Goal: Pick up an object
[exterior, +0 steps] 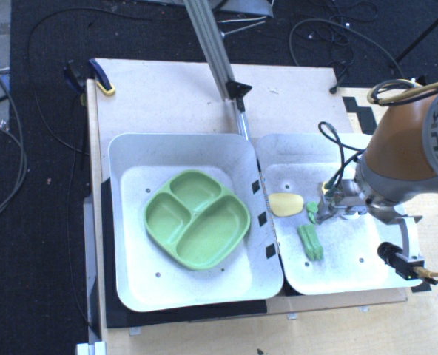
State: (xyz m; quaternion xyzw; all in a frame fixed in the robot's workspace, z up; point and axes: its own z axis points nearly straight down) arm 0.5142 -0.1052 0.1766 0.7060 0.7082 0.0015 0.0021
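A pale yellow rounded object (pixel 286 203) lies in the right bin (pixel 352 276) near its left wall. Just below it, a green elongated object (pixel 310 241) lies on the bin floor. A small green piece (pixel 312 211) sits right at the tip of my gripper (pixel 324 208), which comes in from the right, low over the bin. The gripper's end is between the yellow object and the green one, slightly to their right. The arm's orange band (pixel 404 143) rises behind it.
The left bin (pixel 130 168) holds a green divided plate (pixel 197 218) with three compartments. A slanted metal pole (pixel 215 46) crosses above the bins. Black cable loops (pixel 336 143) hang near the wrist. The right bin's lower right floor is bare.
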